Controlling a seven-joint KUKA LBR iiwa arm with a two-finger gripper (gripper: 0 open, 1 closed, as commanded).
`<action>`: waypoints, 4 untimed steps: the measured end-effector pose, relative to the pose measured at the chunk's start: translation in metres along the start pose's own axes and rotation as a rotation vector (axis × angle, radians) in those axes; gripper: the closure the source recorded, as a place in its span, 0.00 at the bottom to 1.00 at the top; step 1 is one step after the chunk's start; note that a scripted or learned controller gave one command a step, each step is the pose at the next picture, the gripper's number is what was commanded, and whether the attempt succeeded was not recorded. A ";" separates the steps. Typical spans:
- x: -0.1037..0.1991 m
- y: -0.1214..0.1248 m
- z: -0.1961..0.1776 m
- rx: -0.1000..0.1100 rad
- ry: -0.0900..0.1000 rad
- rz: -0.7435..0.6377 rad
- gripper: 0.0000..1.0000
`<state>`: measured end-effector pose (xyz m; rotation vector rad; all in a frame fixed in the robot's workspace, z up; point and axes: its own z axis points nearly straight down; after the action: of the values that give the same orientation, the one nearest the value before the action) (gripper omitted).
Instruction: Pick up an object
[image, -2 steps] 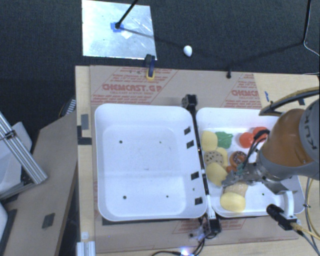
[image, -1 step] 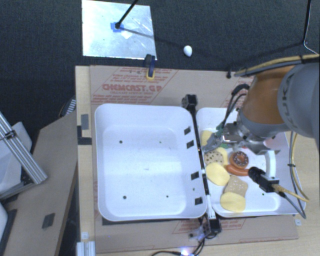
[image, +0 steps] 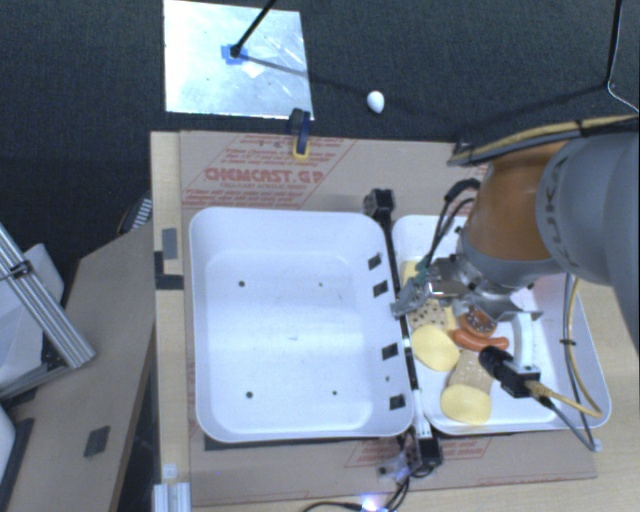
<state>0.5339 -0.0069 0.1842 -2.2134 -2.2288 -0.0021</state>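
Mostly hidden hand (image: 462, 312), arm (image: 540, 215) covering right bin (image: 590, 385)

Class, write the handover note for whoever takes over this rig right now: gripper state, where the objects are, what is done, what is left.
Gripper: low over the right bin, among the objects; finger state hidden under the wrist, no grasp confirmed.
Objects: all in the right bin, near its left wall. A yellow round piece, another yellow piece, an orange-red piece and a tan speckled piece.
Left bin: no objects seen in it.
Done: arm has reached the pile.
Left: get a confirmed grip on one object and lift it.
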 end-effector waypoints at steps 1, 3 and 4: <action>0.043 0.030 0.000 -0.003 0.001 -0.002 0.00; 0.208 -0.004 0.100 0.008 0.001 -0.004 0.00; 0.202 0.000 0.084 0.002 0.000 0.003 1.00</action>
<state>0.5326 0.1957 0.1004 -2.2165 -2.2243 -0.0003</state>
